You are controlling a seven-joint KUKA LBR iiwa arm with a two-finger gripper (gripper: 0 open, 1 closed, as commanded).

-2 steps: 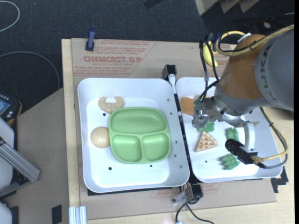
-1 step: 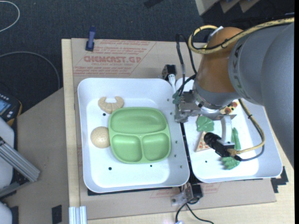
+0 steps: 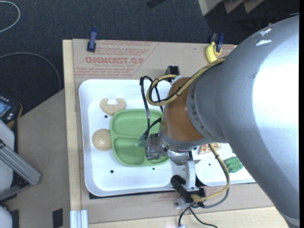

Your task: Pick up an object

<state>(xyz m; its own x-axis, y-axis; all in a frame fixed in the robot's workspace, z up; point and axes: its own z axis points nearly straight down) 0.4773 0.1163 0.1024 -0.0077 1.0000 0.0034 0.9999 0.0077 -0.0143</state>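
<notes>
Dark carpet surrounds a plywood bench point(image 3: 76, 127) clamped at its far edge, with cables trailing across the floor. From the fixed overhead camera, the left white bin point(image 3: 90, 141) holds three things: a green two-compartment tray point(image 3: 126, 137) in the middle, a tan croissant-shaped piece point(image 3: 112, 106) just beyond its far-left corner, and a round beige ball point(image 3: 101, 139) touching the tray's left side. The grey arm point(image 3: 247, 103) reaches in from the right and its gripper point(image 3: 153, 146) is down at the tray's right edge, so I judge the step in hand to be the descent for a grasp there. Whether the tool is spread or clenched I cannot tell; the wrist and cabling cover it. Next it must close firmly on something and lift straight up. The right bin point(image 3: 213, 175) is mostly hidden by the arm, showing a green item point(image 3: 233, 165) and a printed card point(image 3: 205, 149).
</notes>
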